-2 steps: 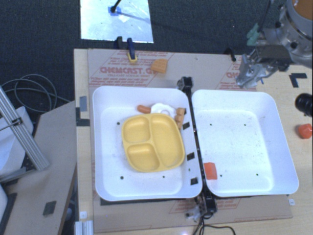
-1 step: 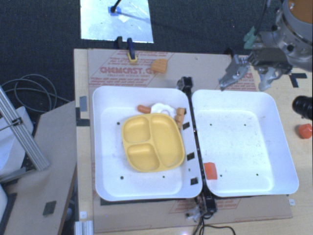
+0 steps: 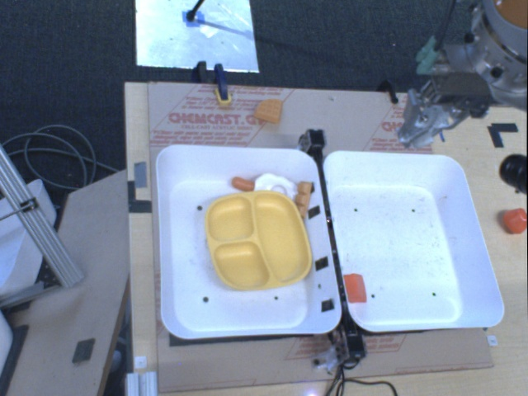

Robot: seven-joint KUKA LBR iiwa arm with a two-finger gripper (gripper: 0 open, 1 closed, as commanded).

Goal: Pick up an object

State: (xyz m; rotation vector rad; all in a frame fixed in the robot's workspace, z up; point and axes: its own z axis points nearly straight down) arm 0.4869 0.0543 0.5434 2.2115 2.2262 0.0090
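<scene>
The gripper (image 3: 415,129) hangs above the far rim of the right bin (image 3: 462,221), over the cardboard, with nothing between its fingers; whether they are spread or pressed together I cannot tell.

The nearest candidate is the small orange block (image 3: 355,287), well toward the camera from the gripper, in that bin's near-left corner. It looks light and stiff (probably plastic or foam), so I judge a pinch across its flat sides would suit, though the wall beside it crowds one finger.

Farther to the gripper's left, the yellow divided plate (image 3: 257,240) in the left bin (image 3: 177,221) looks rigid, smooth and too broad; its rim seems the only hold.
</scene>
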